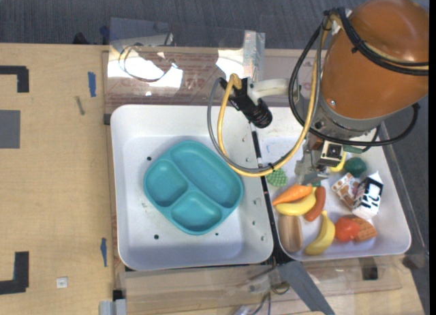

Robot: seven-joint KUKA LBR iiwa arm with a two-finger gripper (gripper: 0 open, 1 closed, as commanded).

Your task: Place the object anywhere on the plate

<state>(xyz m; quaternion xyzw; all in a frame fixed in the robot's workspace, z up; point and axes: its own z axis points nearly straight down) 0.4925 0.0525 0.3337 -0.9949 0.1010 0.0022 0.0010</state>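
Left bin (129, 238) carries the teal divided plate (193, 185) near its centre. Right bin (397, 235) carries toy foods: carrot (293, 193), bananas (321, 234), hot dog (291, 232), tomato (347, 228). The gripper (315, 165) hangs over the right bin's far-left part, above the carrot; its state cannot be determined.
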